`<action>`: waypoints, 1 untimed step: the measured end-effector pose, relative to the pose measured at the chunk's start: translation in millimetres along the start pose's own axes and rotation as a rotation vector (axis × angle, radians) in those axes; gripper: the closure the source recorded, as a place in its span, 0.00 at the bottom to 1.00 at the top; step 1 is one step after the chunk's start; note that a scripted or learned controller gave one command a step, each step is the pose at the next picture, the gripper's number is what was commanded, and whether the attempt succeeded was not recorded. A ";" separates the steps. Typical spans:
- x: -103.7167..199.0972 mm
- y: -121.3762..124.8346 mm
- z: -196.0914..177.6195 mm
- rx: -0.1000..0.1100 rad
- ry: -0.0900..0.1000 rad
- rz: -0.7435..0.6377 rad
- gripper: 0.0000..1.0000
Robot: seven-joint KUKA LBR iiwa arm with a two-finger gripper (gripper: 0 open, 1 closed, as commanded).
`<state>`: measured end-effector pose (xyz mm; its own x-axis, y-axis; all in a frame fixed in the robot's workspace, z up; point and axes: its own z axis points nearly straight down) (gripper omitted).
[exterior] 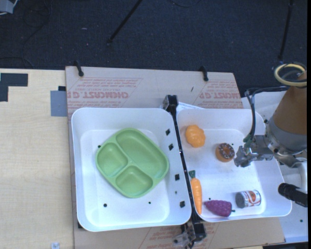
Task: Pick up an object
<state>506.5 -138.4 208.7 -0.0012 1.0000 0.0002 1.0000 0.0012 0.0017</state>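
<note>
The left bin [88, 139] holds a green plate [132, 162]. The right bin [269, 204] holds an orange [195, 136], donut [225, 152], carrot [196, 193], grapes [218, 207], can [248, 198] and my gripper [242, 157]; whether it is open, I cannot tell.

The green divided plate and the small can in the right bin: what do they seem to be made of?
The green divided plate looks like moulded plastic with a matte finish: even colour, soft rounded rims. The small can seems metal with a printed label, judging by its pale shiny end, though it could be a toy.
</note>
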 end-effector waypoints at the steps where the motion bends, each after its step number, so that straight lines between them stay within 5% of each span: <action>1: -4.3 -3.8 -43.8 0.000 -0.001 0.000 1.00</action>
<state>502.6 -142.7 252.5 -0.0009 1.0000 -0.0005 1.0000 0.0009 0.0020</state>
